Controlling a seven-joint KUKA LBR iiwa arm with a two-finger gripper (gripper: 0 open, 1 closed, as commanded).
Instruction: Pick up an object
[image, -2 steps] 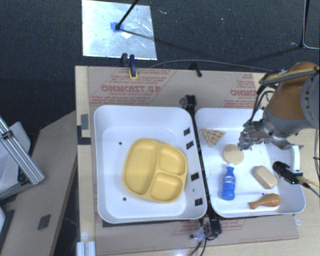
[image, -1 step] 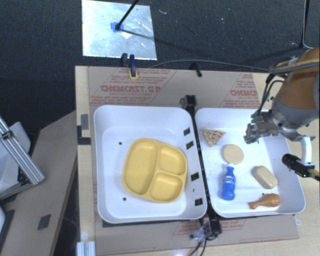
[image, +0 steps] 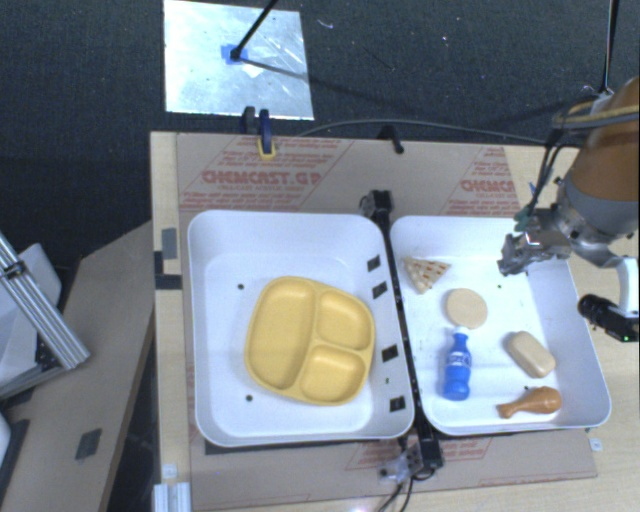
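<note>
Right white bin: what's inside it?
Inside the right white bin: a tan waffle-patterned wedge, a round beige disc, a blue plastic bottle, a beige bread-like loaf and a brown drumstick. The end effector covers part of the floor.
</note>
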